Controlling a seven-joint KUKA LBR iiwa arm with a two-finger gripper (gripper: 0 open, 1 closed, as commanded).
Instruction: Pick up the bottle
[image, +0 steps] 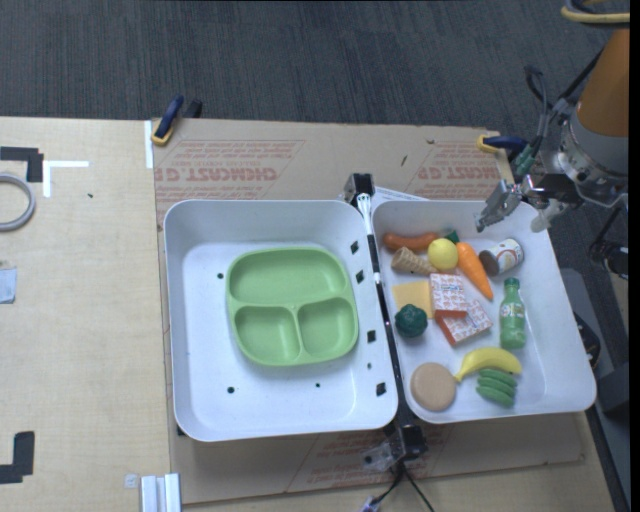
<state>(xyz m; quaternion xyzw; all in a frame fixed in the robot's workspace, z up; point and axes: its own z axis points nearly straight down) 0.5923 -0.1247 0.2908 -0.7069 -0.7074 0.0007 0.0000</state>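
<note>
Bottle (513, 313) lies flat near the right bin's (570, 300) right edge, neck toward the far edge, clear of the toy food. Gripper (497, 213) hovers above the far edge, fingers slightly apart, holding nothing.

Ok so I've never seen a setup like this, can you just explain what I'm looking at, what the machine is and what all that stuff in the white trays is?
This is one picture from a camera fixed above a bench, looking down at a slant. The machine at the right is a robot arm; its grasping tool hangs over the far edge of the right bin, holding nothing. That bin holds toy food: a green bottle, a carrot, a lemon, a banana, a sausage, a cheese slice, a round bun and more. The left bin holds a green divided plate. The bottle is what the arm should pick up; it lies untouched.
</note>
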